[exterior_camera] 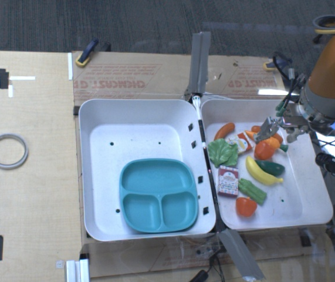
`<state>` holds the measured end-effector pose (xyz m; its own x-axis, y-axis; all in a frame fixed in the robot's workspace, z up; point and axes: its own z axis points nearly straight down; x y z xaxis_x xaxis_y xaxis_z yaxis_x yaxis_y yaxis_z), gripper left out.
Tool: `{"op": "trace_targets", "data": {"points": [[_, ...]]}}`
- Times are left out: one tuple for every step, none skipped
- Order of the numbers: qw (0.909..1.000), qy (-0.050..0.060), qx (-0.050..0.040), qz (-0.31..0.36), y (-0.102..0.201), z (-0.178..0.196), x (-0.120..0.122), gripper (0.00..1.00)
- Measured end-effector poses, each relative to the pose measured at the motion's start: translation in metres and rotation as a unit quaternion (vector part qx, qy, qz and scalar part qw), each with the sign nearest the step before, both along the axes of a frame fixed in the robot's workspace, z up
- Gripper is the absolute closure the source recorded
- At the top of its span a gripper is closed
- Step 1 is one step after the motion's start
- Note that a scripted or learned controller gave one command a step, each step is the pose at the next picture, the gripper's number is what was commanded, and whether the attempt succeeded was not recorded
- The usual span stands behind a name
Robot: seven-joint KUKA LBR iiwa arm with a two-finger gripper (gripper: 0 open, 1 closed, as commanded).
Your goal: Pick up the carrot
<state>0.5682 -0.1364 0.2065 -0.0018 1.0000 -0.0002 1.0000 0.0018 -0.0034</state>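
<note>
Cardboard [155,75] underlies 2 white bins [97,175] on wooden bench [26,204], grey carpet [126,10] behind.

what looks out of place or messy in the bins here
Nothing looks spilled or damaged. The toy food lies jumbled in the right bin, the lettuce pushed against the divider, the carrot loose near the back. The teal divided tray sits slightly askew in the left bin.
</note>
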Motion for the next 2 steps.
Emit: {"op": "trace_targets", "data": {"points": [[0.9998,-0.001,-0.0005,-0.021,-0.052,-0.079,0.067,0.0],[0.9985,-0.003,-0.0007,0.055,-0.048,-0.113,0.055,0.0]]}}
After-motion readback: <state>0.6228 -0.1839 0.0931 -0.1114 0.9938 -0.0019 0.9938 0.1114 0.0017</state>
